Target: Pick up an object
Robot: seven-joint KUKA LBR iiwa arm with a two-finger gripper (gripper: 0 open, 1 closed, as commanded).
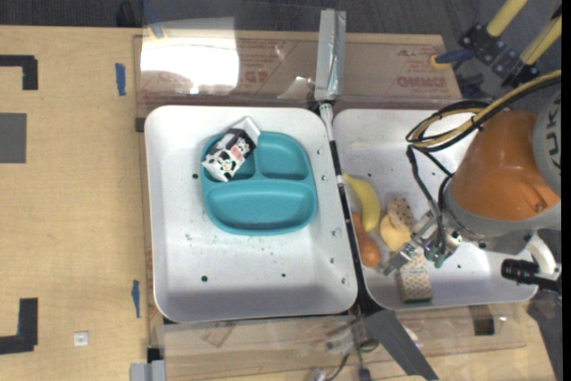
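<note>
1. Since the gripper (417,252) hangs low in the right bin (464,290), at the lower right of the frame, the sensible target is the cluster beside it, not the far bin.
2. Whether its fingers are spread or pressed together cannot be told; the orange wrist and cables crowd that spot, and nothing is clearly pinched between them.
3. Nearest things: a yellow banana (364,196) against the bin's left wall, a pale rounded piece (393,233) just beside the gripper, an orange fruit (370,253) below the banana, and a patterned block (416,283) under the fingertips.
4. Choose one item, probably the block or the pale piece, and centre over it, because neighbours touch and a finger could land on two.
5. Lift straight up, slowly.
6. Leave the teal divided plate (260,183) and the small carton (230,154) in the left bin (178,263) alone.
</note>
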